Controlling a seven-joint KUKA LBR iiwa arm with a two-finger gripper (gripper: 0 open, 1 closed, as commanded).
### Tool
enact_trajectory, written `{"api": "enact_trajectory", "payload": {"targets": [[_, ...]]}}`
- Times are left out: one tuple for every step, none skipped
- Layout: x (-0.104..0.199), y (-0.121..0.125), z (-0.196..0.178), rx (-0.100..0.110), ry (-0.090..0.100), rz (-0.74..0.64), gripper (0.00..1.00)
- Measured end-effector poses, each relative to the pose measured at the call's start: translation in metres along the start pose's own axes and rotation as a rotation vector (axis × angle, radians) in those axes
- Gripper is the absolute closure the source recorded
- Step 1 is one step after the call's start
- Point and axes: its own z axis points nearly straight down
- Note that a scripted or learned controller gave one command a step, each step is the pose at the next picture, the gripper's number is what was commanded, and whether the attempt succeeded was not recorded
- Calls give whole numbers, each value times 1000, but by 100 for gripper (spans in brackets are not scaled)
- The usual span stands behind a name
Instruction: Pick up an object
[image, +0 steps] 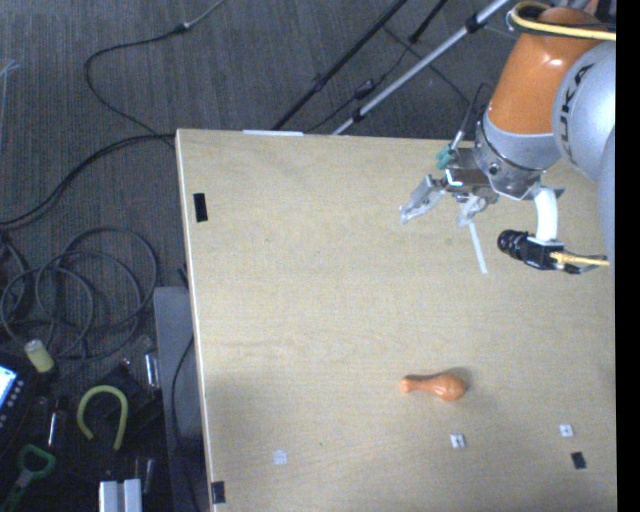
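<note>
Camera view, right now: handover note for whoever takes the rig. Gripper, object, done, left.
Gripper: fingers spread open, nothing between them, up over the far right part of the tan board.
Object: one small orange pear-shaped object lying on its side on the board, nearer the camera than the gripper and well apart from it.
Done: no pick yet; the object lies untouched on the surface.
Left: bring the gripper over the object, descend, close on it, lift. Its thicker end is probably the easier place to grip.
</note>
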Motion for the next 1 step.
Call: {"api": "enact_trajectory", "payload": {"targets": [[-33, 22, 139, 0, -3, -132, 0]]}}
